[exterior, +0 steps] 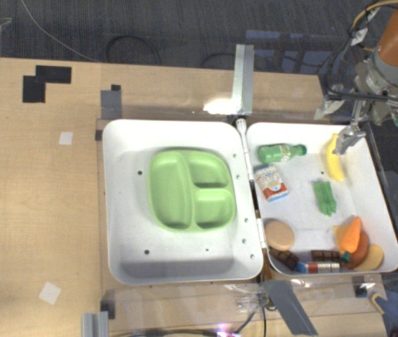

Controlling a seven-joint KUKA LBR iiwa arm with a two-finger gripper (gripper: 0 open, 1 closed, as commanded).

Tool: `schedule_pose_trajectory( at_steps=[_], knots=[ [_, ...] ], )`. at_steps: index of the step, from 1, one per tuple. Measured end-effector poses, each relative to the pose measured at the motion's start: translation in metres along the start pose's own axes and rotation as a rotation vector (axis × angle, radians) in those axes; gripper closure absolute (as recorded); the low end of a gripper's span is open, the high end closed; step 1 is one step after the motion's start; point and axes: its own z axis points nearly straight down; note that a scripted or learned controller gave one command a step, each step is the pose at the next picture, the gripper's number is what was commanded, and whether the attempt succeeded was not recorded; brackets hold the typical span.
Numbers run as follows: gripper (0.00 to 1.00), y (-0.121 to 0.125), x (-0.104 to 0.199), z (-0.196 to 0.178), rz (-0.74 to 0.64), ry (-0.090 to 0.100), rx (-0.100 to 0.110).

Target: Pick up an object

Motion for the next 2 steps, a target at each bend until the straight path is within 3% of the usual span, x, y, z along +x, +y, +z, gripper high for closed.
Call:
schedule_pose_trajectory(
  at_steps=[1,2],
  knots=[
    [0.00,-0.015,0.037,0.134,-0.256,0.011,-0.007],
    [0.00,-0.034,0.098,0.146,-0.164,-0.016,0.011]
  ],
)
